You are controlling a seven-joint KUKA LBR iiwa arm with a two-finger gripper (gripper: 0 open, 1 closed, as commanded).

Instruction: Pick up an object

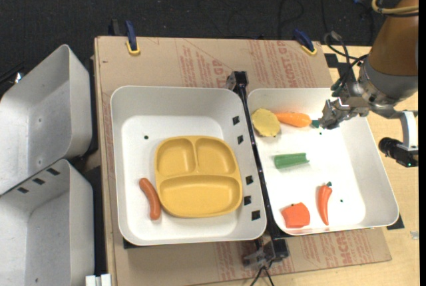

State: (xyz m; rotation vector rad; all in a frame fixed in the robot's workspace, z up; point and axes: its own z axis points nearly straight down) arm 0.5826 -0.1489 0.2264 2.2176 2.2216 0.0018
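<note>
Left bin (126,145): sausage (150,198), yellow tray (198,175). Right bin (373,165): yellow disc (265,122), carrot (293,120), green stick (291,160), chili (323,202). Gripper (327,120) hovered just right of carrot; couldn't tell finger state. Approach step, I'd say; next needs descent onto carrot, then pinch.

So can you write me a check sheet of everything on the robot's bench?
Surface: cardboard-covered bench bearing a left white bin and a right white bin.
Job's things: in the right bin, yellow round piece, orange carrot, green stick, red chilli pepper, orange block.
Clutter: in the left bin, yellow divided plastic tray, with a reddish sausage beside it.
End effector: over the right bin's far edge, near the carrot.
Cables: black cables on the floor.
Surroundings: dark floor, spare white bins at left.
</note>
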